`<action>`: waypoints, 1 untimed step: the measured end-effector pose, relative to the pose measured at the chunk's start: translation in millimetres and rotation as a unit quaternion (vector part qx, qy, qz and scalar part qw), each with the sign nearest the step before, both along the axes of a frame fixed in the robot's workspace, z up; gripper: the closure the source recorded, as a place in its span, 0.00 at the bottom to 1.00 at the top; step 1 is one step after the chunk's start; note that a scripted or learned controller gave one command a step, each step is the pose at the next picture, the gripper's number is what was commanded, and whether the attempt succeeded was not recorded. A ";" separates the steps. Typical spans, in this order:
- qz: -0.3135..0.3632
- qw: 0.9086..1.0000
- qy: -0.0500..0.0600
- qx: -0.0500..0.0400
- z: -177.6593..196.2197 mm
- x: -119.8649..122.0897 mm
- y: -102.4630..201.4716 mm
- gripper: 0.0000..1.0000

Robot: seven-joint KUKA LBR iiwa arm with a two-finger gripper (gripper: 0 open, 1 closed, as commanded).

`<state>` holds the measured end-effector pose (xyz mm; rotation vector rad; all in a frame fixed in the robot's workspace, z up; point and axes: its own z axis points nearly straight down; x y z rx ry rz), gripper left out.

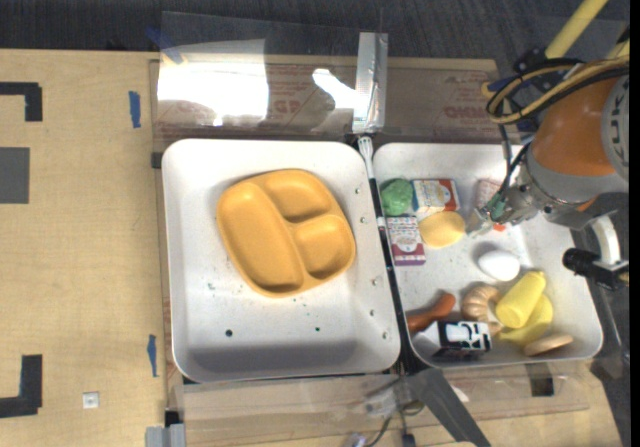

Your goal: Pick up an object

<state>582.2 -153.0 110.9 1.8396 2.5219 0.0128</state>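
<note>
Over right bin (585, 340), gripper (497, 209) beside yellow round object (443, 229); finger state cannot be told; orange tray (285, 229) in left bin (190, 265)

camera: fixed above bench | aim: slanted downward | range: both bins framed whole, left bin (185, 235) at centre, right bin (585, 335) at right | arm (580, 135) entered at right edge

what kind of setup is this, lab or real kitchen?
Likely a lab pick-and-place bench, not a kitchen: a plywood top with tape marks, two white bins, a yellow divided plate and toy food like a green piece.
</note>
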 end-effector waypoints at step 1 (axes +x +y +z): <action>0.000 1.000 0.001 0.000 -0.7 -0.3 0.0 0.00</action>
